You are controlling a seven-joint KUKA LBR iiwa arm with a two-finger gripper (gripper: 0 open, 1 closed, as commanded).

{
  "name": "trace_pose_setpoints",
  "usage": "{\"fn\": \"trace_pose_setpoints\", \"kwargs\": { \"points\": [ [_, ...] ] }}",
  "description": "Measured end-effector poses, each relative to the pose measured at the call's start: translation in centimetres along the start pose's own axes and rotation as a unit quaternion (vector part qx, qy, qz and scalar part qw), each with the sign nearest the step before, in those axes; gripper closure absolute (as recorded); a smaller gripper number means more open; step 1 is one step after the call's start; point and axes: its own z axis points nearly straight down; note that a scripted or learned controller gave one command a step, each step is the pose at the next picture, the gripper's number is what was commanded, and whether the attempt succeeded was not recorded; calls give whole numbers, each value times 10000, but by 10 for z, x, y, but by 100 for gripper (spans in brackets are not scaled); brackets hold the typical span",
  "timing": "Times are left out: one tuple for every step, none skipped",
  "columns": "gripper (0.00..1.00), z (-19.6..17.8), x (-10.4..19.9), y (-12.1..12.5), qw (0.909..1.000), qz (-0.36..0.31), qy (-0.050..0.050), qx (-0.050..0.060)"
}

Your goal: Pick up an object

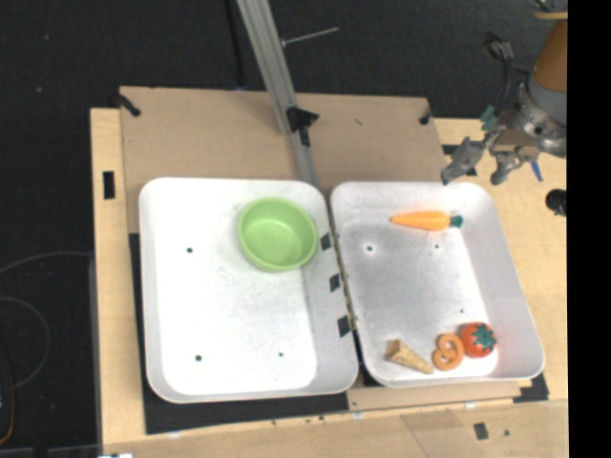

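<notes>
End effector [482, 167] spread, grasping nothing — carrot [421, 220] lies near, just below-left.

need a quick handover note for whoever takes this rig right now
Gripper: open, holding nothing, above the bench just past the right bin's far right corner.
Right bin: carrot near the far edge; cone, pretzel and tomato along the near edge.
Left bin: green bowl.
Done: nothing picked yet.
Left: come down on one object, the carrot being nearest, grip and lift.
</notes>
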Motion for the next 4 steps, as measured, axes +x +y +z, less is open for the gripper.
{"fn": "trace_pose_setpoints", "kwargs": {
  "points": [
    [0,0,-1,0,10000,-1,-9,4],
    [0,50,2,-10,10000,16,-2,27],
    [0,95,-6,-8,10000,21,-4,23],
    [0,159,-6,-8,10000,23,0,31]
  ]
}}
